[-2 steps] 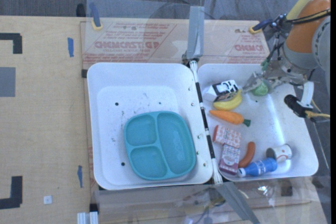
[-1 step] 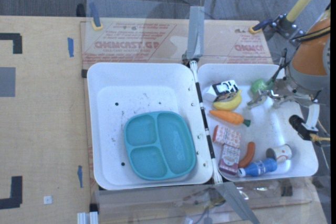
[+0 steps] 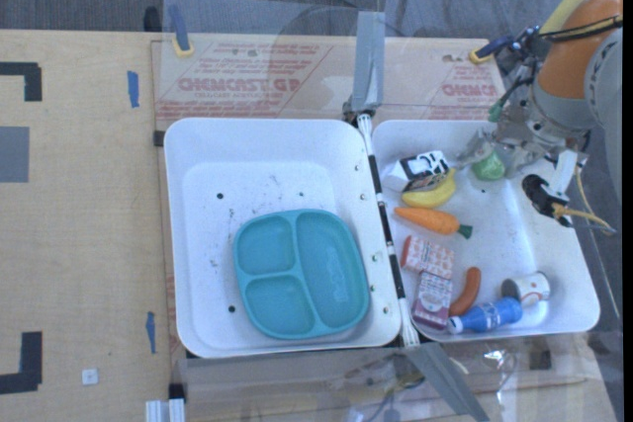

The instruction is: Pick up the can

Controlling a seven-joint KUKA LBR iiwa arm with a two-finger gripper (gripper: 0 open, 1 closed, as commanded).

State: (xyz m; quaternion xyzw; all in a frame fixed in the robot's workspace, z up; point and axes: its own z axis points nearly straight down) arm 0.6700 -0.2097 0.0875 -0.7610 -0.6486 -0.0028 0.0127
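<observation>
The can [image 3: 531,289] is small and white with a red band and a dark end. It lies on its side near the front right corner of the right bin [image 3: 584,306], just above a blue bottle [image 3: 490,316]. My gripper [image 3: 497,149] hangs over the far part of the same bin, right above a small green object [image 3: 488,167]. It is well away from the can, which sits toward the bin's front. The arm's orange band [image 3: 584,44] is at the upper right.
The right bin also holds a black-and-white carton [image 3: 425,168], a banana [image 3: 431,194], a carrot [image 3: 430,220], two red-and-white packets [image 3: 429,256] and a sausage [image 3: 465,290]. A teal divided plate [image 3: 300,272] lies in the left bin [image 3: 198,163].
</observation>
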